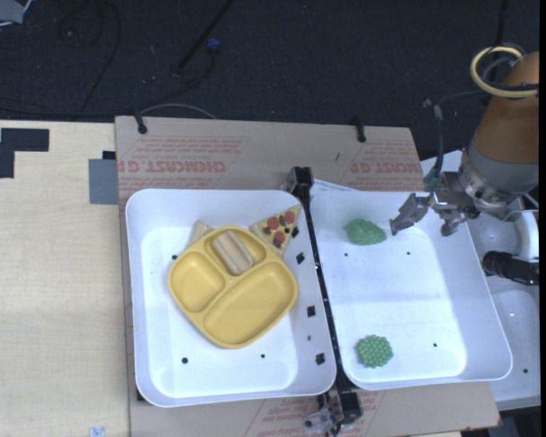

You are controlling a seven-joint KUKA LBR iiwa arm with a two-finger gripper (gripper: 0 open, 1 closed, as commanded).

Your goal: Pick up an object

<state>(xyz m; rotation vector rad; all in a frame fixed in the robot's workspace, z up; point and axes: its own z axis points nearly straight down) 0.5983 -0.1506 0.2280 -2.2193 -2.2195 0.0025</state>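
Two green objects lie in the right bin (437, 289): a leafy green piece (365, 233) near the back and a bumpy round green piece (375, 350) near the front. My gripper (430, 218) hangs over the bin's back right part, just right of the leafy piece and apart from it. Its fingers are spread open with nothing between them.
The left bin (164, 353) holds a yellow divided plate (241, 303) with a tan bread-like item (231, 251) in one section. A pizza slice toy (279, 227) lies at the plate's back right. A black divider (312, 271) separates the bins.
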